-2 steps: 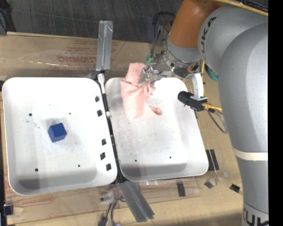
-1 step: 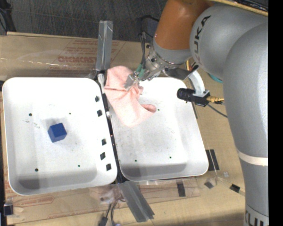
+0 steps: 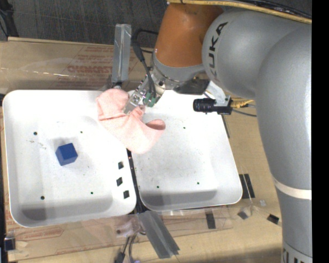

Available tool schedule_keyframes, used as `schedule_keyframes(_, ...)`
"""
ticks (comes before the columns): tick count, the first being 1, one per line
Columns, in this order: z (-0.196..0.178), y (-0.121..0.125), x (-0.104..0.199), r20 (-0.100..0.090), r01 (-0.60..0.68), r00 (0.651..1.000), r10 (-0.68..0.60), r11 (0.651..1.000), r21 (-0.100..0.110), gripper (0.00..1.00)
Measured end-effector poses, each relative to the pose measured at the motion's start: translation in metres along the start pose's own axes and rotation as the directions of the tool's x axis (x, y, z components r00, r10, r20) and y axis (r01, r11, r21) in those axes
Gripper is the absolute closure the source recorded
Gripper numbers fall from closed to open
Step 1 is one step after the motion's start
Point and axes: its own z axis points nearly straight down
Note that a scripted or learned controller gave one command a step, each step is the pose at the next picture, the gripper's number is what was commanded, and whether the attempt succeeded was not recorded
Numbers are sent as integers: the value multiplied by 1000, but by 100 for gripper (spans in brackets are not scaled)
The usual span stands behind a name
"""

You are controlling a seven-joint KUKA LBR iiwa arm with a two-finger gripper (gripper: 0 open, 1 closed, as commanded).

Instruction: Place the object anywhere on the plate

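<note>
The big grey arm with an orange band (image 3: 247, 75) comes in from 3 o'clock and reaches toward 10 o'clock over the brown tabletop (image 3: 44, 56). Two shallow white plastic bins lie side by side: the left bin (image 3: 22, 147) and the right bin (image 3: 208, 163). A soft pink crumpled cloth (image 3: 126, 122) is draped across their shared edge, near 12 o'clock. The pincer (image 3: 138, 102) is touching the cloth's top; whether it pinches the cloth I cannot tell. A small blue cube (image 3: 66, 153) sits in the left bin, at 9 o'clock.
</note>
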Motion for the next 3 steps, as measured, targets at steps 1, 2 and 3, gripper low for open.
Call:
schedule_keyframes(1, 3, 28, 49, 1, 393, 919, -393, 920, 0, 100)
schedule_keyframes(2, -4, 63, 86, 6, 613, 790, -613, 790, -1, 100)
schedule_keyframes(3, -4, 63, 86, 6, 613, 790, -613, 790, 0, 0)
